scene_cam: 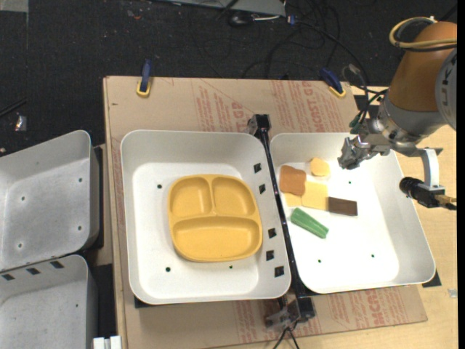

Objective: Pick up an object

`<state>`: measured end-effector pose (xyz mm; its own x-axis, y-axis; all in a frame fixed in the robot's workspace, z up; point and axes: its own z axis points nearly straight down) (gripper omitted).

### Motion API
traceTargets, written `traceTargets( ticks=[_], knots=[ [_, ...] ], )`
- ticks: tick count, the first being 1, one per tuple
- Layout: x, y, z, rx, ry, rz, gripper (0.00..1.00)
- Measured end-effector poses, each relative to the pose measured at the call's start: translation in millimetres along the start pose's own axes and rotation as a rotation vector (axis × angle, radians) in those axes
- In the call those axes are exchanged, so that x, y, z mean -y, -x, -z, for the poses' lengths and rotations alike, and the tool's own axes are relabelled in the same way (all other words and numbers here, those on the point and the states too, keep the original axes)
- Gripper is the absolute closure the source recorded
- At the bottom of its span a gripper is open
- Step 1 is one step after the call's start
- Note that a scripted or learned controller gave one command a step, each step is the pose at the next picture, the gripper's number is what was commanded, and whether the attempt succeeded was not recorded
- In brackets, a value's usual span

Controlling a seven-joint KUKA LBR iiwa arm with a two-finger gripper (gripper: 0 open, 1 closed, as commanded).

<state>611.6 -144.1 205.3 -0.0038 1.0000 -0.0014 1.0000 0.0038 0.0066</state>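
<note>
Altogether five food pieces (314, 195) lie in the right bin (378, 267), one yellow tray (215, 218) left; jaws' state unclear

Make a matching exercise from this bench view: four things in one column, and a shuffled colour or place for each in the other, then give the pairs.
Things:
1. divided tray
2. long block
3. small flat bar
4. round piece

Descriptions:
A. dark brown, right of the pale yellow square
B. green, lying at a slant in the right bin
C. yellow-orange, alone in the left bin
D. yellow, nearest the end effector

Pairs: 1-C, 2-B, 3-A, 4-D
</note>
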Motion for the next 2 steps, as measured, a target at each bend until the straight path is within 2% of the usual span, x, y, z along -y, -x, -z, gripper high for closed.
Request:
traceTargets(
  ticks=[1,2],
  knots=[
    [-1,0,-1,-0.001,-0.005,-0.001,1.0],
    [-16,-56,-2,-0.002,-0.004,0.003,1.0]
  ],
)
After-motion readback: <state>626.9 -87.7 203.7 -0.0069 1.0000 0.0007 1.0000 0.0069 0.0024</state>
